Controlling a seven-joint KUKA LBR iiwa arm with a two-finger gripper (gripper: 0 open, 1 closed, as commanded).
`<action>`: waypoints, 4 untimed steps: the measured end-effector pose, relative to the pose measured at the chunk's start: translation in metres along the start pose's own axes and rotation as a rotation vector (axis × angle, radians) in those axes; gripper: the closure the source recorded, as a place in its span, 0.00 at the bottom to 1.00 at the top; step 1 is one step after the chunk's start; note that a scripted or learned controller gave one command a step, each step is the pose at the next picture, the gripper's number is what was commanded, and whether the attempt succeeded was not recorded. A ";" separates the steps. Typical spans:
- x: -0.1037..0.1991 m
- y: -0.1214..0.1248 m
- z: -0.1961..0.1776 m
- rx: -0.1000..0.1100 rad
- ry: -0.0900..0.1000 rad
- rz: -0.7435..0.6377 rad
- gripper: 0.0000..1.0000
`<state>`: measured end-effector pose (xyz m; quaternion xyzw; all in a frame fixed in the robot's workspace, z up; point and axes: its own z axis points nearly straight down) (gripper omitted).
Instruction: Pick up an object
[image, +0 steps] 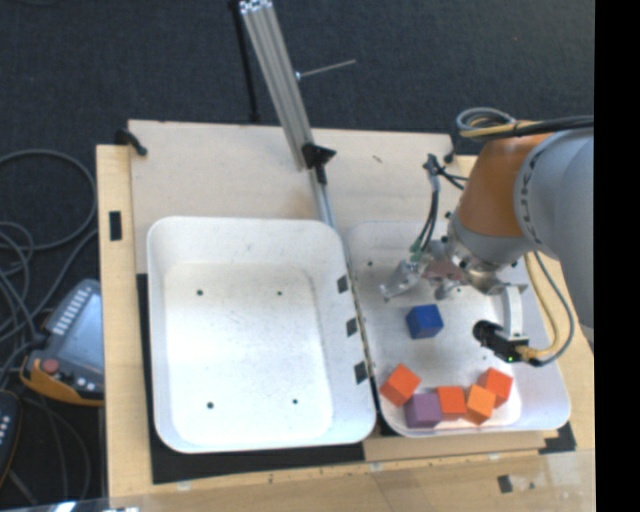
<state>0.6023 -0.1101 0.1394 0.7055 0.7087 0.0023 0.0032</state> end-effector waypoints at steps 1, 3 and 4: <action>0.000 -0.026 0.039 -0.003 -0.005 0.005 0.00; 0.070 -0.039 -0.087 -0.001 0.002 -0.003 1.00; 0.147 -0.044 -0.056 0.011 0.004 -0.004 1.00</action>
